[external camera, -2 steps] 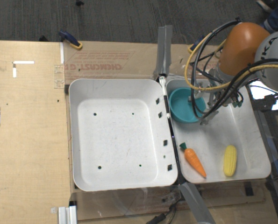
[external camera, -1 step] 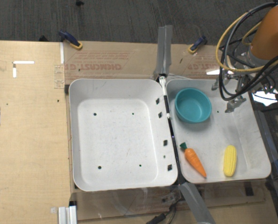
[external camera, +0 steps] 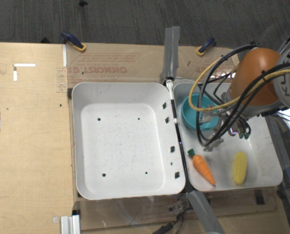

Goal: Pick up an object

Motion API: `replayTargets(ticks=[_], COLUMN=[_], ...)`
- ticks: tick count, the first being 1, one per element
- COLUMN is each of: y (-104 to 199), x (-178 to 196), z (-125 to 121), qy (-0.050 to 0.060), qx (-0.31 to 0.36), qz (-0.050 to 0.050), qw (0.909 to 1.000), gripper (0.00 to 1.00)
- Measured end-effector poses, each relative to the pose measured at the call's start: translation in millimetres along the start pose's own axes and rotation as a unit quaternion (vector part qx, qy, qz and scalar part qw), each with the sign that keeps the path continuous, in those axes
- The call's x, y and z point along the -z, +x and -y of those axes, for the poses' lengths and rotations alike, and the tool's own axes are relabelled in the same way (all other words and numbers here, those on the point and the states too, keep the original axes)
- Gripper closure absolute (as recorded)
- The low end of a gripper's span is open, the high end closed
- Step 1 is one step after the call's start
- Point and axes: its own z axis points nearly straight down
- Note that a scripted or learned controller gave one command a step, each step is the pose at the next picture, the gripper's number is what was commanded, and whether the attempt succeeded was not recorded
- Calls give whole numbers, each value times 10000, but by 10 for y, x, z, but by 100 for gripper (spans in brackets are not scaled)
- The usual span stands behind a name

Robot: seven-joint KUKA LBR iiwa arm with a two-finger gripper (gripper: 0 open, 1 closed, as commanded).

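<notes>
Arm [external camera: 261,77] comes in from the right and sits over the right bin [external camera: 266,179], orange band on top, yellow and black cables [external camera: 208,89] looped around the wrist. Gripper [external camera: 222,133] hangs low over the bin's upper-middle area, just beside the teal bowl [external camera: 193,113]. Cables and wrist hardware cover most of it, so I cannot tell how the jaws stand or whether anything is in them.

Right bin contents:
- Teal bowl at the upper left corner, close to the divider wall, partly hidden behind the cable loops.
- Carrot [external camera: 203,169], orange with a green tip, lying at a slant near the lower left, green end pointing up-left toward the divider.
- Corn cob [external camera: 240,167], yellow, lying roughly upright in the picture, right of the carrot and apart from it, below the gripper.

Neither carrot nor corn touches the gripper; both lie flat on the bin floor.

Left bin [external camera: 79,130] sits alongside, sharing the middle edge. Two clamps [external camera: 74,41] hold cardboard [external camera: 115,67] at the bench's back edge.
</notes>
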Motion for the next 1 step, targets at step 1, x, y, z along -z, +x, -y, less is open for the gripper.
replayTargets(ticks=[1], y=[727], x=[-158], z=[46], qy=[3], qx=[-425], qz=[-7], qw=[9991], gripper=[0])
